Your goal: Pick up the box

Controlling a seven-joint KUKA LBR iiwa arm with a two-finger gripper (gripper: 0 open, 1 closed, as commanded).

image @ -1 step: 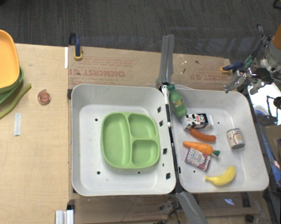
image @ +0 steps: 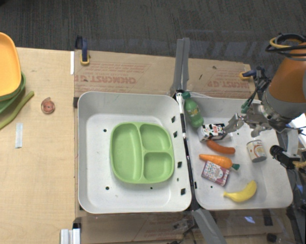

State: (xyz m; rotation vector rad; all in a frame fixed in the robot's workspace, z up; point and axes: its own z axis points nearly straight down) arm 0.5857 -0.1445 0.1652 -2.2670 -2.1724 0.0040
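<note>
A small pink box (image: pixel 215 173) lies flat in the right bin (image: pixel 276 197), between a carrot (image: pixel 216 160) and a banana (image: pixel 241 192). A small black-and-white carton (image: pixel 212 130) lies further back in the same bin, near the divider. My gripper (image: pixel 231 125) reaches in from the right, low over the bin, and its tip is right beside the carton's right end. I cannot tell whether it touches the carton. The pink box is well apart from the gripper, toward the front.
Also in the right bin are a green bottle (image: pixel 193 111) at the back left, a red sausage-like piece (image: pixel 221 146) and a small can (image: pixel 255 150). The left bin (image: pixel 89 192) holds a green divided plate (image: pixel 142 153). Orange and green plates (image: pixel 4 74) sit at the far left.
</note>
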